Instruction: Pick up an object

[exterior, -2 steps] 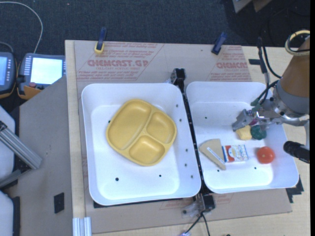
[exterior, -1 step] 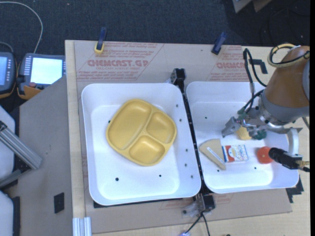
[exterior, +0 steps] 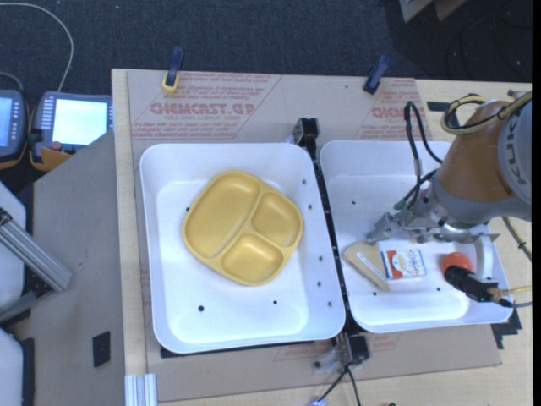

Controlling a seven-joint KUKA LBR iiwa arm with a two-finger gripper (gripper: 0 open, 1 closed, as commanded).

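Observation:
In the right bin (exterior: 363, 163) lie a tan wedge-shaped piece (exterior: 365, 264), a small white box with red and blue print (exterior: 402, 265), and an orange object (exterior: 455, 260) partly covered by the arm. My gripper (exterior: 399, 227) hangs low over this bin, just above the white box and up-right of the tan wedge. Nothing is visibly held in it. The left bin (exterior: 161, 227) holds a yellow divided plate (exterior: 243, 226), lying flat near its middle.
The grey arm with its orange band (exterior: 473, 172) covers the right bin's right side. A black divider strip (exterior: 325, 227) runs between the bins. Blue and yellow clamps (exterior: 173, 70) sit at the bench's far edge.

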